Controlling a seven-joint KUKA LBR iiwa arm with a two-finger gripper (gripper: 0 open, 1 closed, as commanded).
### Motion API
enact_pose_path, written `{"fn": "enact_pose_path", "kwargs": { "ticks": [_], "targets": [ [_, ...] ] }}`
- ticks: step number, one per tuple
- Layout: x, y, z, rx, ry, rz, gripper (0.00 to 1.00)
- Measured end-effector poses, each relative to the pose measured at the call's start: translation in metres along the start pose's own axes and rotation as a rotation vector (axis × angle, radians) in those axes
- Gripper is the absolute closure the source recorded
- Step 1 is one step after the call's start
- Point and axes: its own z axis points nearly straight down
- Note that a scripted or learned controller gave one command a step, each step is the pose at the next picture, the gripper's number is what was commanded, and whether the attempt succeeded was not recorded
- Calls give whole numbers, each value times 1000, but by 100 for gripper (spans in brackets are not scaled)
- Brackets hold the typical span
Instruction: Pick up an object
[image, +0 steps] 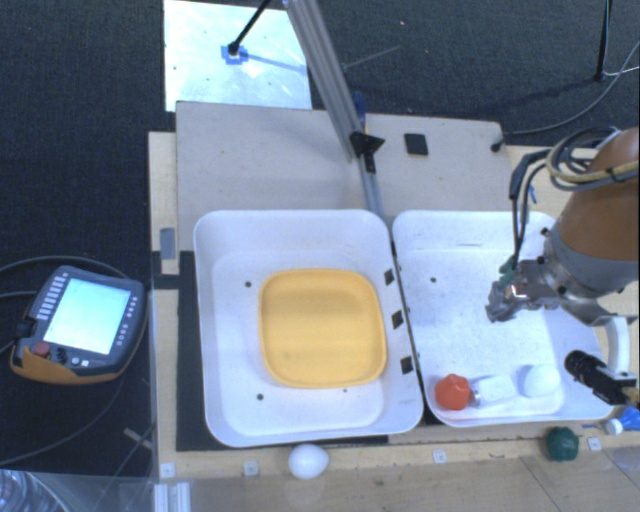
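Dark carpet surrounds the pale worktop (260, 150), which carries two white bins side by side. Nearest the camera, at 6 o'clock on the worktop's front edge, lies a white egg-shaped object (308, 461); a dark green ball (562, 443) sits at 5 o'clock, outside the bins. Right bin (440, 250): along its near wall an orange-red ball (453, 392), a white cylindrical piece (493, 389) touching it, and a white rounded object (540, 380) just beside. Left bin (225, 330): a yellow square plate (323, 327) lies flat at its centre. Pincer (507, 298) hovers over the right bin at 3 o'clock, above its bare floor, apart from all objects; finger state cannot be determined. Teach pendant (78, 325) rests on the carpet at 9 o'clock.
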Motion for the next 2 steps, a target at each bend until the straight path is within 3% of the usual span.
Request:
{"fn": "enact_pose_path", "kwargs": {
  "ticks": [1,2],
  "targets": [
    [0,1,-52,-1,0,0,100],
    [41,22,-35,5,1,-2,100]
  ]
}}
